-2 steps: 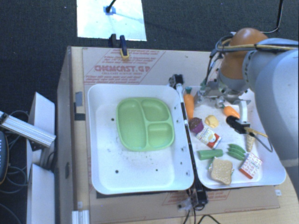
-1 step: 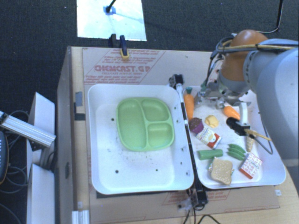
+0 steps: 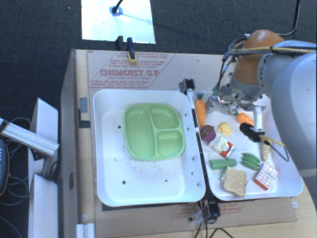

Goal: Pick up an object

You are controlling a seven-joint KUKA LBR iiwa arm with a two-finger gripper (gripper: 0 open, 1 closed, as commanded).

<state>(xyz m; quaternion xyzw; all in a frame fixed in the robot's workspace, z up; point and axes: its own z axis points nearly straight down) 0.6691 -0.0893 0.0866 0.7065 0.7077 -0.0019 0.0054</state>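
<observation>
**A:** Entry one, the arm?

**B:** Gripper (image 3: 230, 103), low over the far end of the right bin (image 3: 288, 182). Jaws: open or closed cannot be told, as the wrist covers them. No object is seen held.

**A:** Contents of that bin, far end?

**B:** Carrot (image 3: 200, 112), lying along the wall shared with the left bin (image 3: 111, 182). Orange piece (image 3: 244, 118), just beside the gripper. Yellow piece (image 3: 224, 129) and purple piece (image 3: 208, 132), close together, near the gripper.

**A:** Middle and near end?

**B:** Printed packet (image 3: 221, 146), green cylinder (image 3: 219, 163), pea pod (image 3: 250, 160), bread slice (image 3: 235, 181), red-and-white carton (image 3: 266, 176). All lie flat on the bin floor.

**A:** Left bin?

**B:** One green divided plate (image 3: 153, 132), nothing on it. Both bins sit side by side on the surface (image 3: 133, 71).

**A:** Status of the pick?

**B:** Judged as early. Every listed object rests in the bin and none is lifted. The gripper is down among the far-end pieces, so the orange piece and the yellow piece look the likeliest targets. Which one cannot be told.

**A:** Outstanding?

**B:** Closing on one object, then raising it clear of the bin.
</observation>
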